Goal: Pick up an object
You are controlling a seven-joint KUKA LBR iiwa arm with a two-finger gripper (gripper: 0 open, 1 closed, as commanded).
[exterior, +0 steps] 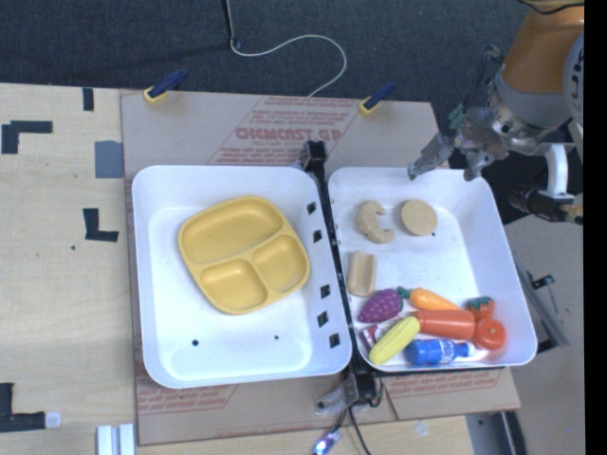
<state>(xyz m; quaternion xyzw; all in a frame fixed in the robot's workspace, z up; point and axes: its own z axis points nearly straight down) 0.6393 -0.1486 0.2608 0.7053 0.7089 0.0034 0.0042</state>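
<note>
Landmark: the right bin (pixel 503 254), the white tray on the arm's side of the bench; every place below is told from it.
Arm: grey, with an orange band above the wrist, reaching in over the right bin's far right corner.
Gripper (pixel 446 164): hangs above the far rim of the right bin, near that far right corner, its two dark fingers pointing down.
Jaws: spread wide apart, with nothing between them.
Croissant (pixel 374 222): tan toy pastry on the right bin's floor, in the far half, toward the left wall.
Round biscuit (pixel 418 218): just beside the croissant on its right, apart from it, closest of the toys to the gripper yet well clear of the fingers.
Bread slice (pixel 361 274): pale oblong piece against the right bin's left wall, nearer than the croissant.
Grapes (pixel 381 304): purple bunch just past the bread slice toward the near side.
Carrot (pixel 433 300): orange, just right of the grapes.
Sausage (pixel 446 324): orange-red, lying lengthwise in the near half, under the carrot.
Tomato (pixel 489 334): red, at the sausage's right end by the near right corner.
Corn cob (pixel 395 338): yellow, slanted along the near left corner.
Blue bottle (pixel 438 352): lying flat along the near wall.
Left bin (pixel 161 282): shares the right bin's left wall.
Yellow divided plate (pixel 244 253): three compartments, resting in the left bin.
</note>
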